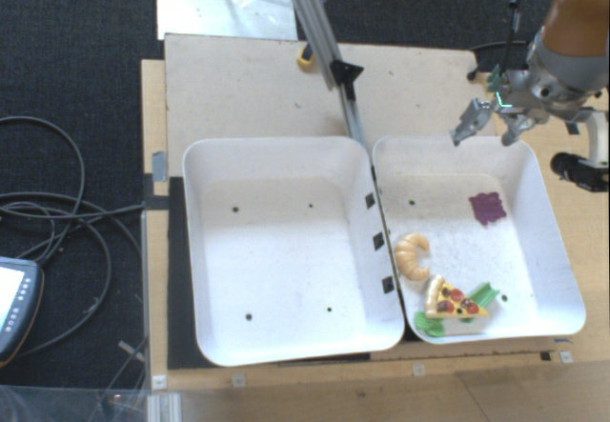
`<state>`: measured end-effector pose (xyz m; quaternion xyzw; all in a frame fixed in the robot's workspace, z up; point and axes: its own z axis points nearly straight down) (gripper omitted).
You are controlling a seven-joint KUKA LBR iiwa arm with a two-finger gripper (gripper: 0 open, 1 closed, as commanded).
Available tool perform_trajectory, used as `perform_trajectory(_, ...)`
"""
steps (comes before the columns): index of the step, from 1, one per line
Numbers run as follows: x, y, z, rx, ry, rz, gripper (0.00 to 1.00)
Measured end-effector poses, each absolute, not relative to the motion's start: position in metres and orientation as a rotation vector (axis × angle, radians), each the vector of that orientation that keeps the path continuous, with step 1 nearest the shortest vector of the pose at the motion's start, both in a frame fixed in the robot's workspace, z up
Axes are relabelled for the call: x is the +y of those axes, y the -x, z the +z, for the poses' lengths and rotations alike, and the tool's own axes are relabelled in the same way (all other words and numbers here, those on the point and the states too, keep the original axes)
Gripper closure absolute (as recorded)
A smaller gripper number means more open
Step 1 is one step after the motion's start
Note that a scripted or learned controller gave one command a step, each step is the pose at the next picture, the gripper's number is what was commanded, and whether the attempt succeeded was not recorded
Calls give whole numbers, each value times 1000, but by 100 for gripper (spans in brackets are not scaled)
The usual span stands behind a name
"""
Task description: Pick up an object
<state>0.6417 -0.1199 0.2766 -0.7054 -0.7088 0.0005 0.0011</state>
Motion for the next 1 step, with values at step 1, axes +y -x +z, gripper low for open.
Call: perform_trajectory(1, -120, -642, 279, -2229, 2216, -1, 0)
